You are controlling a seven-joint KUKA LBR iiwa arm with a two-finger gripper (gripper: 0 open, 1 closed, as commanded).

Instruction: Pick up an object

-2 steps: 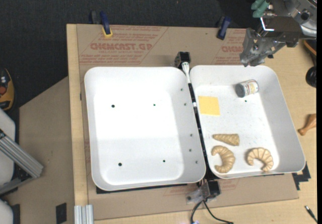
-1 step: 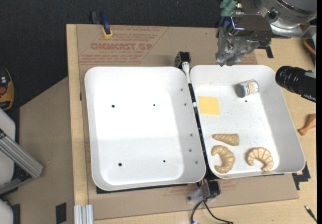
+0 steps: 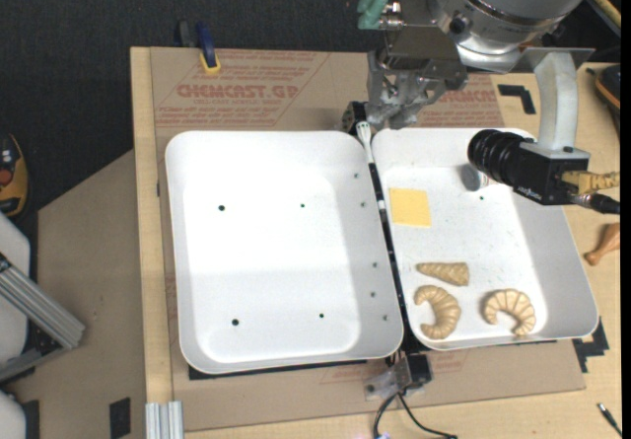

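Observation:
The right bin (image 3: 552, 259) holds a flat yellow square (image 3: 410, 207) near its left wall. Toward its front lie a small tan cone-shaped pastry (image 3: 445, 273) and two croissants, one (image 3: 440, 310) left of the other (image 3: 510, 310). My gripper (image 3: 394, 111) hangs above the back edge of the bench, over the back left corner of the right bin, well behind the yellow square. Nothing shows between its fingers.
The left bin (image 3: 197, 190) sits beside the right one, sharing a middle divider (image 3: 380, 220). A black camera unit on a white bracket (image 3: 518, 166) overhangs the right bin's back right. A blue and yellow clamp (image 3: 205, 49) grips the board's back left.

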